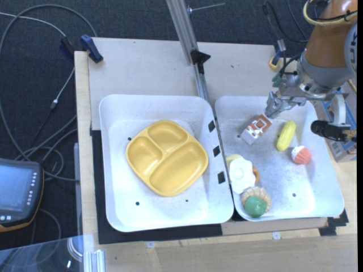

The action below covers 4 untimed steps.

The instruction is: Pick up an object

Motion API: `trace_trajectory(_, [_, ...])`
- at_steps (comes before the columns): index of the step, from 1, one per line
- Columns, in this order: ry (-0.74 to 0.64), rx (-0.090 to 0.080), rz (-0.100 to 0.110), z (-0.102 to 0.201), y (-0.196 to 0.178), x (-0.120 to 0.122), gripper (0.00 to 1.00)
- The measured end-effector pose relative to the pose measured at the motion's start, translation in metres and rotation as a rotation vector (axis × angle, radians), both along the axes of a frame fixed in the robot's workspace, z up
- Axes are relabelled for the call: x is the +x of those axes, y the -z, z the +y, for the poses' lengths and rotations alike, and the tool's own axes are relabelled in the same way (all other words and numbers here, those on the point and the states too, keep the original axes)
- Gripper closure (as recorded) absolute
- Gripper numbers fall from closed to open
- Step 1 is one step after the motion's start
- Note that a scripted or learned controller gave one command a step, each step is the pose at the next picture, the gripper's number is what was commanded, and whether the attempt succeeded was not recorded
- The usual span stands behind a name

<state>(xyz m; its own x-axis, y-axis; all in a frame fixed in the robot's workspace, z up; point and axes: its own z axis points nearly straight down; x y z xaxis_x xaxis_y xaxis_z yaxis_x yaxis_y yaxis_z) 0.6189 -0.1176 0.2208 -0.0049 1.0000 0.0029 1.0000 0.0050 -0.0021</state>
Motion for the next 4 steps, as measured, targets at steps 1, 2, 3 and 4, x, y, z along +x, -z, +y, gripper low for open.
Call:
trace_trajectory(1, [-0.001,0.0,0.0,0.05,-0.001,0.001,1.0])
trace_trajectory(2, [-0.002,0.001,-0.002,0.1,-0.013,-0.003,1.0])
trace_trajectory(3, [-0.001,0.0,0.002,0.148,-0.013,-0.025,1.0])
trace_trajectory(4, [-0.002,0.0,0.0,0.196,-0.022,-0.036,1.0])
